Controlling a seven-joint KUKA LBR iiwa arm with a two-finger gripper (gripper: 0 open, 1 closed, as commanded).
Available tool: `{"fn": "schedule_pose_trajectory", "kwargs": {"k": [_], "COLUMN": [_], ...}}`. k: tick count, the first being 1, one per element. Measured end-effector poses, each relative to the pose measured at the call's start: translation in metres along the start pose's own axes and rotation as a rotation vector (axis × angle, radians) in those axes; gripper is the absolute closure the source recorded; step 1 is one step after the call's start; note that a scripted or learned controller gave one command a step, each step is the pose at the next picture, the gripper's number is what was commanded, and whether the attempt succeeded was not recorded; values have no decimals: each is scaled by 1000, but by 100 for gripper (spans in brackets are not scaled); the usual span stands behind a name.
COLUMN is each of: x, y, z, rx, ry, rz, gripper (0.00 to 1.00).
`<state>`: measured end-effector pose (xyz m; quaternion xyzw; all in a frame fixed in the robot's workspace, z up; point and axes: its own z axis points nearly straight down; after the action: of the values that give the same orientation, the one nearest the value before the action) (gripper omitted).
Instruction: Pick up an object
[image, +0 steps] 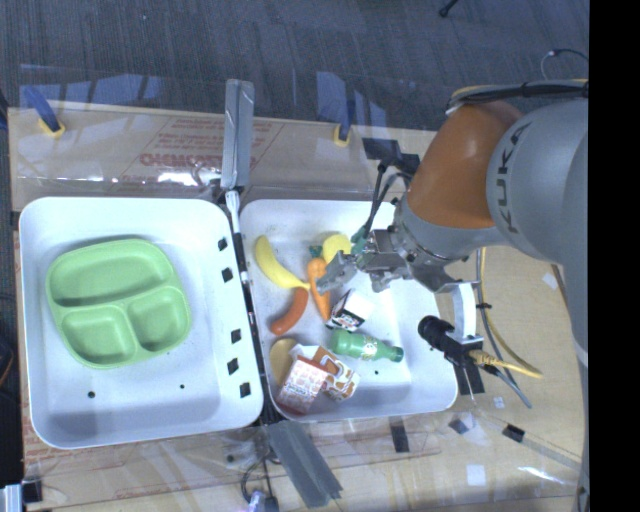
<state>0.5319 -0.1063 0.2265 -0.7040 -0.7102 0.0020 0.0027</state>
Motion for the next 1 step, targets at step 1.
{"fn": "schedule_pose_trajectory", "kwargs": {"k": [1], "x": [-1], "y": [62], "z": [125], "rx": [0], "ry": [-1], "rz": [43], "gripper": [0]}}
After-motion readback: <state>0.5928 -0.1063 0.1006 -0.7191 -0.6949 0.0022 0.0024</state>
